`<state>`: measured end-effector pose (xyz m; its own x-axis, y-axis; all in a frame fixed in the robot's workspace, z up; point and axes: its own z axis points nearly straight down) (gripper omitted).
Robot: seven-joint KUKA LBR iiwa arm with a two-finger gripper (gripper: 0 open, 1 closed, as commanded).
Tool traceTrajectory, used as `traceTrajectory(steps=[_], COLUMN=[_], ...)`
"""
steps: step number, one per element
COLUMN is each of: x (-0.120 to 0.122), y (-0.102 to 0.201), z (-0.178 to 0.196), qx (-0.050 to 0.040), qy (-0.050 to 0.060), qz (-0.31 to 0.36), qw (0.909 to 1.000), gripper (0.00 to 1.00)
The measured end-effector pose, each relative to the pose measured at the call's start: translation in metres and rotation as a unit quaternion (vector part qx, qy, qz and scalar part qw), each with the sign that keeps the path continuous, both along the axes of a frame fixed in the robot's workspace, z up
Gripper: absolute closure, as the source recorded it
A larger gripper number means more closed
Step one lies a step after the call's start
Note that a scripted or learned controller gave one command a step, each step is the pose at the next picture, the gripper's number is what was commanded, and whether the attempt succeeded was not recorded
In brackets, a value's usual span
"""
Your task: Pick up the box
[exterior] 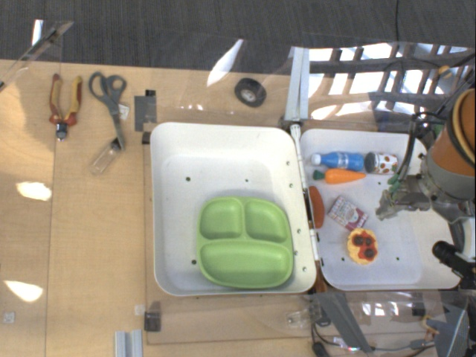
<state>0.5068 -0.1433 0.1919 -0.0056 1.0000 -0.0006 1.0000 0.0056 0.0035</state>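
Hand (393, 199) right of box (346, 213), apart; finger state unreadable. Risks: box lying flat, slip; pizza (362, 246) and carrot (343, 175) near, wrong pick.

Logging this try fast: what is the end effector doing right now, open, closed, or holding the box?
End effector: cannot be told; it sits over the right bin, right of the box, which lies on the bin floor.

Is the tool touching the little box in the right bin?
Apart. The camera view shows bare white bin floor between the tool and the small box, which lies flat to its left, above the pizza slice toy.
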Motion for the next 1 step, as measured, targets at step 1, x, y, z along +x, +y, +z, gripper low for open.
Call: traceTrajectory(steps=[1], x=[0.0418], y=[0.0328], z=[-0.0858], qx=[-0.0021], qy=[-0.013], qz=[0.020], qw=[0.9997], gripper=[0.00])
